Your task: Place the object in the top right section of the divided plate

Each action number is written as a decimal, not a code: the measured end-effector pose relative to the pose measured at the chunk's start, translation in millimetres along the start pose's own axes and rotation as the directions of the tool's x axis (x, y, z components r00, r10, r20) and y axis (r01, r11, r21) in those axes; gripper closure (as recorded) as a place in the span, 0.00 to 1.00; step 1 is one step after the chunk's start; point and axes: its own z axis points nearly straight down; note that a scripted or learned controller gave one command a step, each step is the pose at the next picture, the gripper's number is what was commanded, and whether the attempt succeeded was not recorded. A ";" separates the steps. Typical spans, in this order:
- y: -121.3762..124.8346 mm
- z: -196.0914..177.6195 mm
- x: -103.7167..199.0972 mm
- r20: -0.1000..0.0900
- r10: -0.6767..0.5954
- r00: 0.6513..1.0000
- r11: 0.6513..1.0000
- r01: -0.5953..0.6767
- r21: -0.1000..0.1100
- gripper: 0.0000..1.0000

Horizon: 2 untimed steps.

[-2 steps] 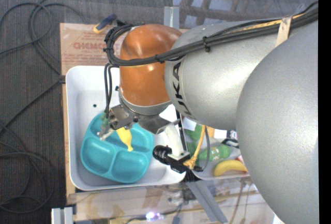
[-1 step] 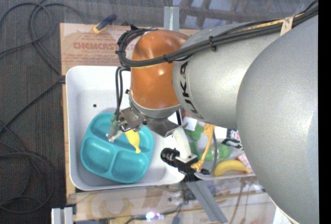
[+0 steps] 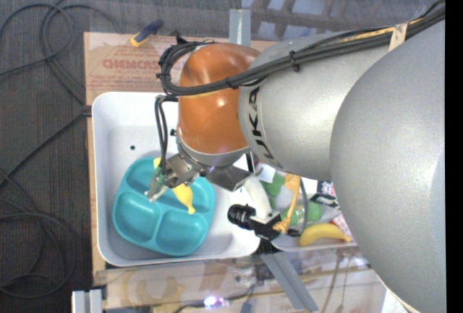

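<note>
Yellow object [image 3: 184, 197]: small, seen over the upper right part of the divided plate, just beside the gripper. Whether it's resting on the plate or hanging above it can't really be told.
Divided plate [image 3: 145, 221]: teal, sat in the lower half of the white bin [image 3: 116, 123], its top edge partly covered by the arm.
Gripper [image 3: 160, 187]: positioned low over the plate's upper edge. Open or closed can't be made out from this angle, so no grip is claimed.
Arm [image 3: 213, 102]: grey with the orange band, stretched in from the right across the bin.
Banana [image 3: 325, 234]: spotted further right, under the arm, well apart from the plate.
Table [image 3: 123, 62]: brown, red lettering seen behind the bin.
</note>
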 end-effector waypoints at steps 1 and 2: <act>1.4 -4.3 2.5 -0.001 0.014 1.000 1.000 -0.014 0.000 1.00; -25.8 -10.7 -50.3 0.000 0.004 1.000 1.000 -0.004 -0.001 1.00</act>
